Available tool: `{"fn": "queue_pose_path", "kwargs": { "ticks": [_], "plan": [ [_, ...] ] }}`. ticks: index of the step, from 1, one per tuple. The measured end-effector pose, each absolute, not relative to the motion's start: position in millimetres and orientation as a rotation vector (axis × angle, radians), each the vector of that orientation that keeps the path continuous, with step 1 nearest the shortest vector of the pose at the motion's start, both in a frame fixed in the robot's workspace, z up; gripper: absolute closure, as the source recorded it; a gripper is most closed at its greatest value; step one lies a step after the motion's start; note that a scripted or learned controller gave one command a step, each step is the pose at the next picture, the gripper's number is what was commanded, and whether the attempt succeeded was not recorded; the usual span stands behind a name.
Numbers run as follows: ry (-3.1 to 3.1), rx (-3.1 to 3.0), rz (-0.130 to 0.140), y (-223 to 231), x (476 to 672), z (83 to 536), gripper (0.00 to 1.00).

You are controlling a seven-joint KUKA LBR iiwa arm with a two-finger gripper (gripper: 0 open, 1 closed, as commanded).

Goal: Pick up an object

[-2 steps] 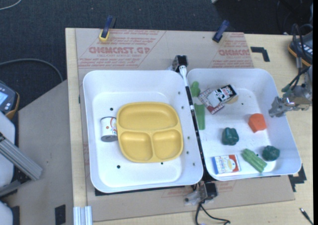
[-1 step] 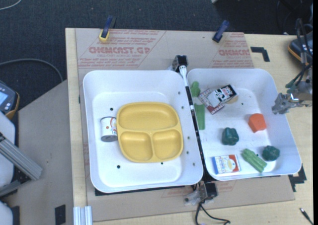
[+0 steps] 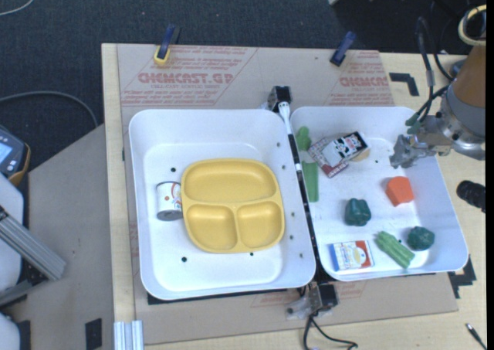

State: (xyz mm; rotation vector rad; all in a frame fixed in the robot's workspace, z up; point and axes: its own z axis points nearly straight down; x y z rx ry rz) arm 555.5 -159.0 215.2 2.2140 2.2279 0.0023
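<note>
Orange block (image 3: 399,190) lies flat in right bin (image 3: 451,221).

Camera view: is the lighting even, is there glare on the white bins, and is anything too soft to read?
Camera view: lighting is even and soft, with faint shadows beside the yellow tray and small can; the white bins are bright but not blown out; the orange block is crisp, while the pincer near the right edge looks slightly soft and its detail is hard to read.
</note>
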Motion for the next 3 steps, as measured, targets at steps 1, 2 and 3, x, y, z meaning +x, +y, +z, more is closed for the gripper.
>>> {"fn": "queue_pose_path", "kwargs": {
  "ticks": [1, 2, 3],
  "plan": [
    [2.229, 2.212, 0.004, -105.6, 589.3, 211.2, 1.00],
    [2.228, 2.212, 0.005, -52.0, 622.5, 218.6, 1.00],
    [2.228, 2.214, 0.004, -2.0, 649.7, 211.7, 1.00]
  ]
}}
